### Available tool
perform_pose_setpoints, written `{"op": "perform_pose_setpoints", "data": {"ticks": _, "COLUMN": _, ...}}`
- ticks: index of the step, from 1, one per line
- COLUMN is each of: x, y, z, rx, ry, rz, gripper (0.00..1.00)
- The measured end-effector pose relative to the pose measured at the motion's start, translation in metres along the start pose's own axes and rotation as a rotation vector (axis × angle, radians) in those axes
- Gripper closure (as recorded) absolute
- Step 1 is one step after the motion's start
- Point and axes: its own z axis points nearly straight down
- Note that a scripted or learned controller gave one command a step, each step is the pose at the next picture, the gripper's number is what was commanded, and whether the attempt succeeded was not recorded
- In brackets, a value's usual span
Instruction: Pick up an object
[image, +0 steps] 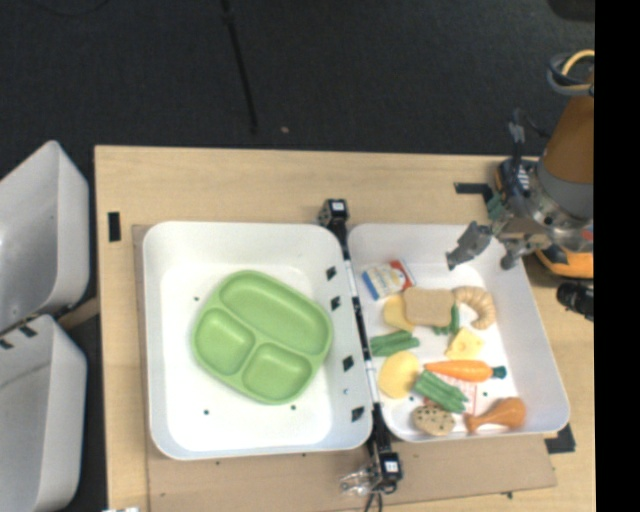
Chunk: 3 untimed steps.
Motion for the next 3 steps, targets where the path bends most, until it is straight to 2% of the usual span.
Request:
{"op": "perform_pose_setpoints", "data": {"ticks": 1, "x": 0.053, "y": -0.046, "z": 0.055, "rx": 0.008, "ry": 0.004, "rz": -0.004, "gripper": 0.0}}
{"op": "perform_pose_setpoints", "data": {"ticks": 2, "x": 0.066, "y": -0.075, "z": 0.129, "rx": 0.008, "ry": 0.002, "rz": 0.002, "gripper": 0.0}}
{"op": "perform_pose_setpoints", "data": {"ticks": 3, "x": 0.064, "y": -0.071, "z": 0.113, "rx": -0.003, "ry": 0.0, "rz": 0.01, "gripper": 1.0}}
